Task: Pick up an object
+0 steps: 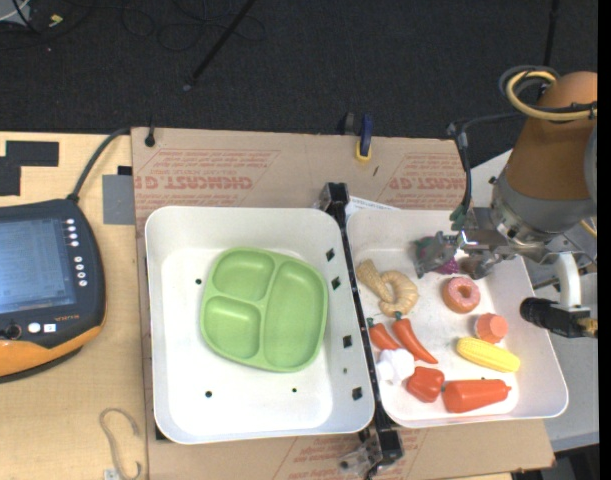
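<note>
The right bin (550, 393) holds toy food: a beige croissant (390, 286), a pink donut (461, 294), a red chili (414, 339), a yellow corn cob (488, 355), a small orange piece (492, 327), a red pepper (425, 383), an orange carrot (475, 395) and a small white piece (391, 367). My gripper (440, 253) hangs low over the bin's far side, just behind the donut and right of the croissant. A small purple piece (451, 264) shows right at the gripper; I cannot tell whether it is held.
The left bin (175, 388) holds a green divided plate (264, 309). A divider wall (350, 298) runs between the bins. A teach pendant (35, 283) lies on the bench at the far left. The arm's body (545, 168) stands over the right bin's far right corner.
</note>
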Robot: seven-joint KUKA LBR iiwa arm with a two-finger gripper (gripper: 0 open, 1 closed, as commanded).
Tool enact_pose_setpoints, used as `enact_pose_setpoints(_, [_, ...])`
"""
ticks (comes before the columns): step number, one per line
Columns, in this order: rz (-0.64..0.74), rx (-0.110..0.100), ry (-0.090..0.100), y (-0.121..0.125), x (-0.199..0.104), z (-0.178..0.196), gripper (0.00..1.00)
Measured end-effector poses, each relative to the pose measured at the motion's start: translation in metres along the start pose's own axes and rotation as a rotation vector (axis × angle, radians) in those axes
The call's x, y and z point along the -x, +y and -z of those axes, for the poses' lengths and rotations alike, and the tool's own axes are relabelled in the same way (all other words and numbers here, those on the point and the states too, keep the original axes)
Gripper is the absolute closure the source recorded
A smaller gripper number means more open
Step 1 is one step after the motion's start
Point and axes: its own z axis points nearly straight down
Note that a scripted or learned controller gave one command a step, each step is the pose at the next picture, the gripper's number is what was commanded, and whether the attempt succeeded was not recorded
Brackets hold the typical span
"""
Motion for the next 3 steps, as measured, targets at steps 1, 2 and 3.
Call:
enact_pose_setpoints(1, [0.002, 0.012, -0.001, 0.002, 0.000, 0.006, 0.00])
enact_pose_setpoints(2, [0.001, 0.007, -0.001, 0.001, 0.003, -0.038, 0.00])
enact_pose_setpoints(3, [0.001, 0.006, -0.001, 0.003, 0.005, -0.102, 0.00])
